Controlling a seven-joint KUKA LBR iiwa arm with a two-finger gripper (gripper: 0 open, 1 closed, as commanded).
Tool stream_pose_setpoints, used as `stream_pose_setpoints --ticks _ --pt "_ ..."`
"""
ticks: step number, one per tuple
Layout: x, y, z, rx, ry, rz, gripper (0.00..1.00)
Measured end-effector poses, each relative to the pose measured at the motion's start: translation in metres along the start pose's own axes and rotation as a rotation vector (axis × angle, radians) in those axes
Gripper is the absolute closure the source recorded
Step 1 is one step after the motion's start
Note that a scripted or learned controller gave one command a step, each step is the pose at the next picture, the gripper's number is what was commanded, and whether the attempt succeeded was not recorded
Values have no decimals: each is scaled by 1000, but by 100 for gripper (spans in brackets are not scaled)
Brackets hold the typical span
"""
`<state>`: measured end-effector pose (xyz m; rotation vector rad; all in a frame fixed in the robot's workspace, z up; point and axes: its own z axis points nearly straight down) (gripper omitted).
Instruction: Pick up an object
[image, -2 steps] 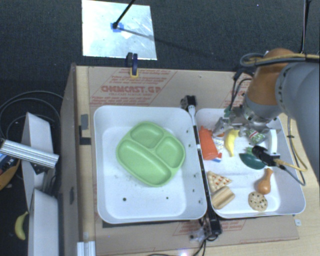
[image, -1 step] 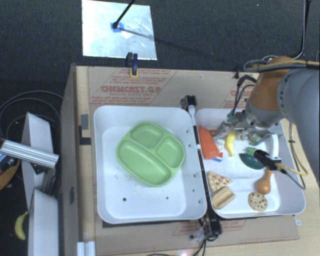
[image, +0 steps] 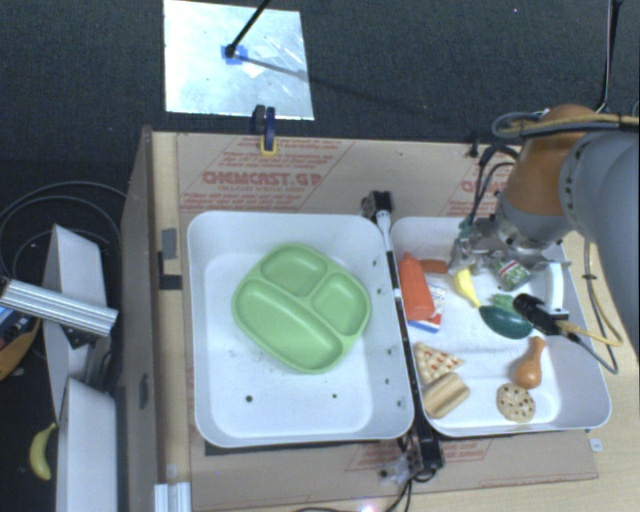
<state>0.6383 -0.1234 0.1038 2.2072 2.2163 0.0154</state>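
Over the right bin (image: 590, 405), the grey arm is reaching in, its gripper (image: 478, 258) hanging low by the far wall, just above a yellow banana (image: 466, 287); whether anything is sitting between its parts I cannot tell, since the wrist is probably hiding them. Nearby are lying an orange packet (image: 416, 290), a green spoon (image: 506, 321), a waffle (image: 434, 360), a cookie (image: 515, 402). A green divided plate (image: 301, 306) is resting in the left bin (image: 222, 400).

Dark speckled carpet (image: 420, 60) covers the floor around the counter (image: 300, 170) — a brown cardboard-lined surface with red printing. A shiny square sheet (image: 200, 60) lies on the carpet beyond it. At left, black cables (image: 40, 215) loop beside white panels (image: 80, 270) and a metal bar (image: 55, 305).
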Motion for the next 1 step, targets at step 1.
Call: stream_pose_setpoints --ticks 1 --pt "66 -45 -87 11 6 -6 100"
